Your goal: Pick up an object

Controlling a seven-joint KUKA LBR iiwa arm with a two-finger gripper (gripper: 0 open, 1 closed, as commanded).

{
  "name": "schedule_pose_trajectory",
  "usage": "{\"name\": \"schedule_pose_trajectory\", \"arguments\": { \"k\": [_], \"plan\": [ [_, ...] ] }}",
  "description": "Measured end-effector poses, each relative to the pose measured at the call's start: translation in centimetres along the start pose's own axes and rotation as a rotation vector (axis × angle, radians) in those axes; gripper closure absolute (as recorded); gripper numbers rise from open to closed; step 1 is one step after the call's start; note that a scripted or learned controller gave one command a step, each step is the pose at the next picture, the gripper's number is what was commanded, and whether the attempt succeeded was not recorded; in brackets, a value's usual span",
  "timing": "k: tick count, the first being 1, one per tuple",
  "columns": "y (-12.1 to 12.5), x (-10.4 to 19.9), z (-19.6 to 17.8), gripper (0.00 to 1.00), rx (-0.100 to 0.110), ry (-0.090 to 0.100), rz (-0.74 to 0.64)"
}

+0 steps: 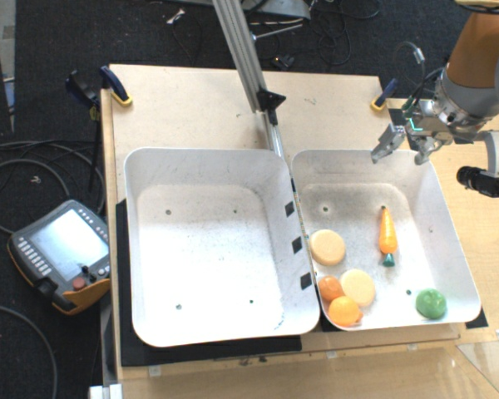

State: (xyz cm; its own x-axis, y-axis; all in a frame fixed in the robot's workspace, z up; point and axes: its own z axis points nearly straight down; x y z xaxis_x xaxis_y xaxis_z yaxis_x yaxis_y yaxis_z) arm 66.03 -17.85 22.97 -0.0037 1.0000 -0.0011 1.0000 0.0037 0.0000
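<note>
Toy food lies clustered in the right bin (449,248), all of it well below and nearer the camera than the jaws (403,146) of the KUKA arm (474,56), which hang with fingers spread apart and nothing between them above the bin's far rim. Nearest the camera sit an orange ball (343,310), a pale disc (358,287) touching it and a smaller orange piece (328,288) just beside, packed tight against the bin's left wall; these look light, smooth and likely to roll or slip, and their crowding would leave the fingers little room. A green ball (431,303) lies apart toward the near right corner, round and probably slippery. A second pale disc (327,247) rests farther back by the left wall. The likeliest pick appears to be the toy carrot (387,235), standing clear almost straight below the jaws: it seems light and rigid, and a grip across its narrow orange body at mid-length looks safest. Nothing blocks the drop to it. The left bin (150,223) lies well off to the side, and a slanting metal pole (241,44) crosses the surface (333,106) beyond, clear of the arm's path.
</note>
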Motion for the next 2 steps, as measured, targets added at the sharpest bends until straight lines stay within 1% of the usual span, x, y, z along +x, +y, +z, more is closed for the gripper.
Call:
{"name": "schedule_pose_trajectory", "arguments": {
  "k": [1,2],
  "plan": [
    [0.4,0.7,6.1,0.0,0.005,0.002,-0.001],
    [1.1,0.3,11.0,0.0,0.004,0.001,0.0]
  ]
}}
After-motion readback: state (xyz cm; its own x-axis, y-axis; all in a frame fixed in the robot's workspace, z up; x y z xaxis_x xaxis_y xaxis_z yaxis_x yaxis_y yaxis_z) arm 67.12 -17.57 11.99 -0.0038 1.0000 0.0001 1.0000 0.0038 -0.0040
